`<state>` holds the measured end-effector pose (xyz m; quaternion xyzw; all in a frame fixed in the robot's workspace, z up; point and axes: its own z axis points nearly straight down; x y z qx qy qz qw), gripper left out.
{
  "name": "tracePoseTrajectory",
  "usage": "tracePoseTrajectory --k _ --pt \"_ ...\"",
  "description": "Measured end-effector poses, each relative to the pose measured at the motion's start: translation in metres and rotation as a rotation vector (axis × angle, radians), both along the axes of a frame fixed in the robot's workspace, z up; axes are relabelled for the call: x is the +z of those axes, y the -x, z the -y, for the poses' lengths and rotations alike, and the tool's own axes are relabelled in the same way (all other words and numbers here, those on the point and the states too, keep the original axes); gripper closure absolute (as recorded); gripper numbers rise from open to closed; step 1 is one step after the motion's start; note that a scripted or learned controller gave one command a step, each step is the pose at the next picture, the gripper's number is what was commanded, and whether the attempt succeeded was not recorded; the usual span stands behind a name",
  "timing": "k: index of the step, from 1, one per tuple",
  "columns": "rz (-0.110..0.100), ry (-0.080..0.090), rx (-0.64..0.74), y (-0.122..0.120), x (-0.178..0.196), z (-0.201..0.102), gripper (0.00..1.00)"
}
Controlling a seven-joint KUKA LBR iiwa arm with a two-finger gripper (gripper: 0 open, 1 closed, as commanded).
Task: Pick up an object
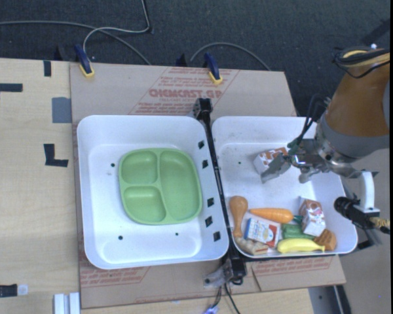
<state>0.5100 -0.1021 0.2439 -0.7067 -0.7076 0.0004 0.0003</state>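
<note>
Fingers of the grey two-finger gripper [280, 165] look clamped on a small crumpled white-and-brown packet [270, 157], which we see pinched at their tips over the bare upper floor of the right white plastic bin [249, 128]. We judge this a grasp taken where the packet lay apart from the clutter, giving clean access. Below the packet, along that bin's lower wall, huddle an orange plastic carrot [271, 214], a yellow toy banana [299, 245] and a small printed carton [261, 230]; its print is too small to read. Left of the packet, a green divided plate [160, 184] sits in the other bin. Above it, the cardboard sheet [177, 90] on the tabletop reads "CHEMCAST".
</note>
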Motion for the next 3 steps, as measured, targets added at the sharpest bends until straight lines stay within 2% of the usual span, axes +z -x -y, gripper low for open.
tracePoseTrajectory --k 1,2,3 --pt "0.007 0.000 0.001 -0.050 -0.157 0.006 0.00" --pt "0.005 0.000 0.001 -0.095 -0.158 0.023 0.00" --pt "0.006 0.003 0.001 -0.095 -0.148 0.024 1.00"
